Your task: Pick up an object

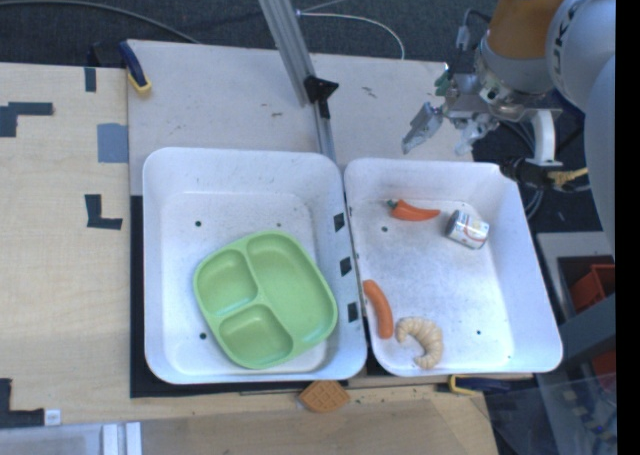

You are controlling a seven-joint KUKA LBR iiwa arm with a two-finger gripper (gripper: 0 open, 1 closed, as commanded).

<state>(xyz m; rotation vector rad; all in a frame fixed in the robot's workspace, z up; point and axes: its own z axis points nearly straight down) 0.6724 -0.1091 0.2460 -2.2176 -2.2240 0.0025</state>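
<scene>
The right bin [520, 273] holds an orange carrot [413, 210] near its back, a small silver can [466, 229] lying on its side just right of the carrot, an orange-red sausage [378, 307] by the left wall and a pale shrimp-shaped piece [423, 339] near the front. My gripper [442, 135] hangs above the bench just behind the right bin's back rim, up and slightly right of the carrot. Its two fingers are spread open with nothing between them.
A green three-compartment plate [264, 298] lies in the left bin [165, 243]. A slanted metal post [290, 33] rises behind the bins' shared wall. A small brown cookie-like piece [322, 396] rests on the bench in front of the bins.
</scene>
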